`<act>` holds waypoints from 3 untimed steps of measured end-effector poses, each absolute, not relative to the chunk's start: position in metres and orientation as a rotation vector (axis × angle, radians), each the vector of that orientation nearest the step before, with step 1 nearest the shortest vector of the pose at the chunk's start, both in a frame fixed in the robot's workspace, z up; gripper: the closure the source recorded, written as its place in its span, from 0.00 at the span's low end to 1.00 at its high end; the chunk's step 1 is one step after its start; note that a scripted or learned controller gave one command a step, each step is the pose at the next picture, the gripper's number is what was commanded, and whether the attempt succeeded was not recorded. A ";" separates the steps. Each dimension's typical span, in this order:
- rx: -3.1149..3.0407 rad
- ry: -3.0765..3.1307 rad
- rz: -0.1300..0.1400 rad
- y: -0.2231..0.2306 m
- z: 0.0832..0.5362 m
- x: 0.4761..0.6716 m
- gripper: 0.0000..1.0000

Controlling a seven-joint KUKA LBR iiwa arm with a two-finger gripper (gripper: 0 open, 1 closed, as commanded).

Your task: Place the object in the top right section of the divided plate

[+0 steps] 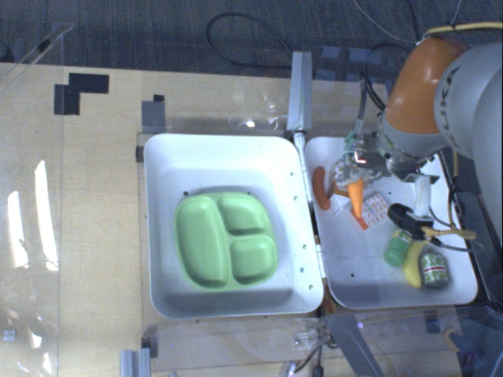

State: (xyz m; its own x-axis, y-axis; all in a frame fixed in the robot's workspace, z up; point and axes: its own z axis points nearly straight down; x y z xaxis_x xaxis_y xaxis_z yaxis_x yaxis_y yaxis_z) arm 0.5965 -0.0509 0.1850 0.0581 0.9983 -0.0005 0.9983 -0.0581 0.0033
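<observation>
A green divided plate [226,238] lies in the left white bin [161,210], with one long section on its left and two smaller ones on its right. My gripper [350,170] is down in the right white bin [346,281], near that bin's upper left. An orange carrot [357,200] lies directly below the gripper, with its upper end touching or tucked under the gripper. A red sausage [318,188] lies just left of the carrot, along the bin's left wall.
A red-and-white patterned packet [376,208] sits right of the carrot. A green item [397,250], a yellow item [413,273] and a small labelled jar [434,267] cluster at the right bin's lower right. A metal divider [300,93] stands between the bins at the back.
</observation>
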 end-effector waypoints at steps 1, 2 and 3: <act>2.302 2.136 0.004 -0.008 0.185 0.487 1.00; 2.173 2.266 0.005 0.093 0.185 0.487 1.00; 2.174 2.266 0.005 0.093 0.185 0.487 0.00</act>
